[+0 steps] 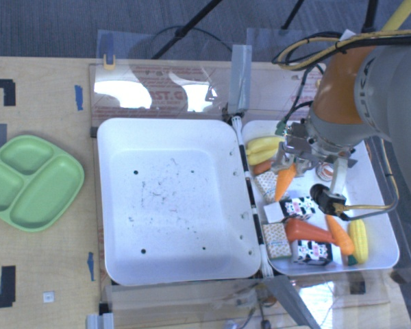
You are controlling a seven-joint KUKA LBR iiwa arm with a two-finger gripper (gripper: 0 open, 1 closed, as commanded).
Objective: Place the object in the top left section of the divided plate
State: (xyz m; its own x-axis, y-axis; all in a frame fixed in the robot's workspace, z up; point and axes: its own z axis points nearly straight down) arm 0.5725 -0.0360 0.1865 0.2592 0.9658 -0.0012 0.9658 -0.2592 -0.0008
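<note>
Pincer working in the right bin

The pincer (288, 164) is reaching into the right bin (387, 242) and is clenching the top of an orange carrot (285, 182), which is hanging over the other toy foods. The green divided plate (31, 181) is lying on the worktop (41, 266), well apart, left of the left bin (171, 197).

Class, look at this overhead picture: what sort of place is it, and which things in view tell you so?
Probably a robotics lab workbench, not a kitchen. A grey robot arm with trailing cables reaches over two white bins, the food in the right bin looks like toys, such as a carrot, and blue tape marks sit on the bench.
</note>
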